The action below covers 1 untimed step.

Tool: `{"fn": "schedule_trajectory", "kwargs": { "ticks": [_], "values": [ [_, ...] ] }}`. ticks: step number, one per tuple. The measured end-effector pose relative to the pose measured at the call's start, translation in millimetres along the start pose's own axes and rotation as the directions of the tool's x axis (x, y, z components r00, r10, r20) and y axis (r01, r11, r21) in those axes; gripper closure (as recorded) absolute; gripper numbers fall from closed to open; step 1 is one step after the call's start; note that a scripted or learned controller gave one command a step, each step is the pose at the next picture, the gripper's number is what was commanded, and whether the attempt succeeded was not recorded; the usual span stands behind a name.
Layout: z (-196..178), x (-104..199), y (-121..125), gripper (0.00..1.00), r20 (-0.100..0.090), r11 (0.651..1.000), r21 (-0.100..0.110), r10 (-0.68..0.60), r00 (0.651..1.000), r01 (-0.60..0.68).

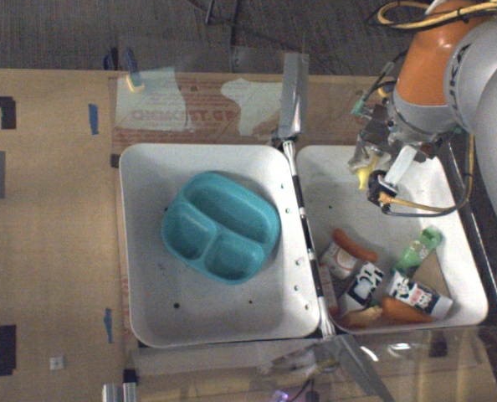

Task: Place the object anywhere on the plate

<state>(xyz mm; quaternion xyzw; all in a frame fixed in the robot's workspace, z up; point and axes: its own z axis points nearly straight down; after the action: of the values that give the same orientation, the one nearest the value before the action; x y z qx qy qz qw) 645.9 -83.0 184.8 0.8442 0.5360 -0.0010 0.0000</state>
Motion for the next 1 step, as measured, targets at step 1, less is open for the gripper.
{"fn": "schedule_trajectory", "kwargs": {
  "ticks": [1],
  "values": [
    [0.4,54.4,-60.2,1.0,-0.002,0.992,0.003,-0.13,0.992,0.13]
  ]
}}
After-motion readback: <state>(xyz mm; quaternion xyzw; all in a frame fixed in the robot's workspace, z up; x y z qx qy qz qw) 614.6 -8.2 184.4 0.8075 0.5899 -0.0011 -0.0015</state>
